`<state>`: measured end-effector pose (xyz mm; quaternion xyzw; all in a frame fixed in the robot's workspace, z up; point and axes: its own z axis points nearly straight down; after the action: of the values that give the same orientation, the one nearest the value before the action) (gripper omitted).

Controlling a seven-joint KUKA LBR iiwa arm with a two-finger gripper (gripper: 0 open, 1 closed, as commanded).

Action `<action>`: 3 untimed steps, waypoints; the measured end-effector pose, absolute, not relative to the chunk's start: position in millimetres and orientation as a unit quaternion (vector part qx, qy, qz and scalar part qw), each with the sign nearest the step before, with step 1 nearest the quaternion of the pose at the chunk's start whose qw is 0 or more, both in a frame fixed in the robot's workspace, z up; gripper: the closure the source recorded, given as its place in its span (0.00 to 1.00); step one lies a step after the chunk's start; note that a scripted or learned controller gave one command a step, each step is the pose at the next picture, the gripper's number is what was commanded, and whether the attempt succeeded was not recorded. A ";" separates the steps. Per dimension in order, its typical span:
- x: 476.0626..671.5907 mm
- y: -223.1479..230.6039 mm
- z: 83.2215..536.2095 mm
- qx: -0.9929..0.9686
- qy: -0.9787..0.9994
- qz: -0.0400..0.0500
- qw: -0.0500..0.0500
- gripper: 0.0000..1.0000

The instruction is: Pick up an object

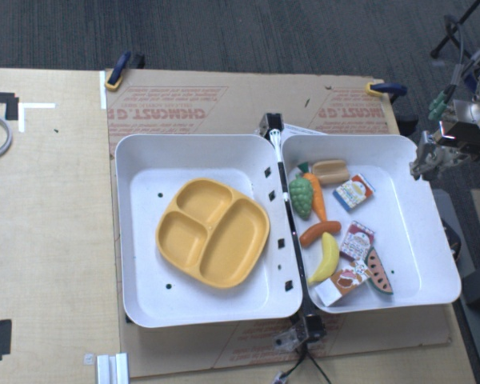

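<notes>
- Gripper [429, 160] at the right edge of the view, just outside the right bin's upper right rim; whether it is open or closed cannot be told, and nothing shows in its hold.
- Right shallow white bin [420, 238] holds toy food along its left side: a hot dog in a tan bun [330, 169], a green bunch of grapes [301, 197] touching an orange carrot [317, 200], a red-orange sausage [319, 232], a yellow banana [326, 259], a watermelon slice [378, 273].
- Small printed cartons lie among them: one with blue edging [353, 193], a pinkish one [357, 241], a white-ended one [340, 285].
- Left shallow white bin [140, 214] holds a yellow three-compartment plastic plate [213, 232].
</notes>
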<state>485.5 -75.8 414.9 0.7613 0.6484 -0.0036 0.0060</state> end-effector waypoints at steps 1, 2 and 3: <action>486.6 -75.8 424.4 0.760 0.650 -0.004 0.007 1.00; 487.7 -75.8 433.9 0.759 0.651 -0.004 0.008 1.00; 488.8 -75.8 443.2 0.758 0.653 -0.005 0.008 1.00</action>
<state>488.8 -75.8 443.2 0.7577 0.6526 -0.0051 0.0085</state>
